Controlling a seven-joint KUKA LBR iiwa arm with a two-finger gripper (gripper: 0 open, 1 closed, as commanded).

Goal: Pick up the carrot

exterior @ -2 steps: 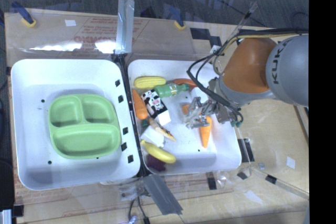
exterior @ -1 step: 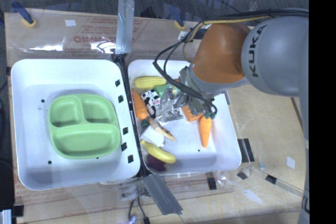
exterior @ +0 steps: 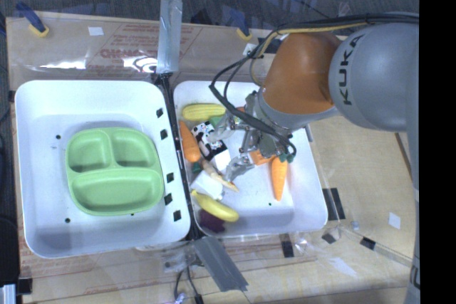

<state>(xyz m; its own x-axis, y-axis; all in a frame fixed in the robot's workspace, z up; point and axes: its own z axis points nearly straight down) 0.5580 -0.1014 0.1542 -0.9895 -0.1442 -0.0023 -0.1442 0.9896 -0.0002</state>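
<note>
The carrot (exterior: 278,180) is orange with a green top. It lies in the right bin (exterior: 308,204), near its right wall, with its tip pointing toward the front edge. My gripper (exterior: 228,148) hangs low over the middle of this bin, just left of the carrot's green end. Its two metal fingers (exterior: 239,162) look spread apart, open, with no carrot between them. A small black-and-white toy (exterior: 207,138) sits close by the fingers. The orange wrist band hides the back of the bin.
Left of the gripper lie a yellow piece (exterior: 202,112), a long orange piece (exterior: 189,142), a banana (exterior: 217,208), a dark purple item (exterior: 211,222) and white scraps (exterior: 212,180). A green divided plate (exterior: 112,171) sits in the left bin (exterior: 35,153).
</note>
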